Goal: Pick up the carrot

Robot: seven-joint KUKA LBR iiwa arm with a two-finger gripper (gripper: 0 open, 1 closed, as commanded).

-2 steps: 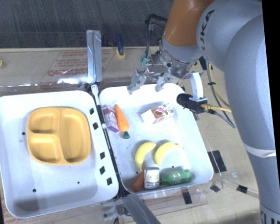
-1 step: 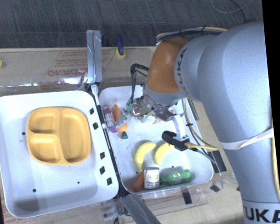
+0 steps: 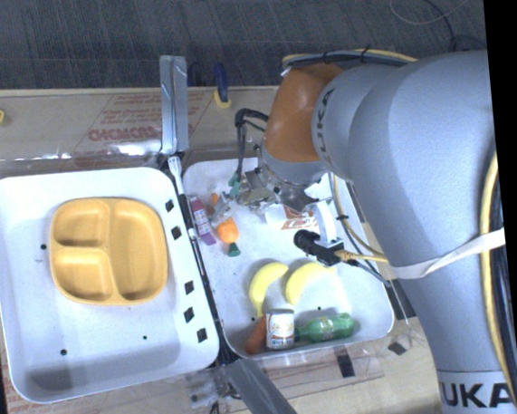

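The small orange carrot with a green tip [image 3: 228, 233] lay in the right white bin [image 3: 369, 318], near its left wall, beside a purple tube [image 3: 203, 223]. My claw [image 3: 255, 191] hovered just above-right of it; whether it was open, I couldn't tell.

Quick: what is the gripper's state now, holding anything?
Gripper: cannot be told; it hangs over the right bin, beside the carrot.
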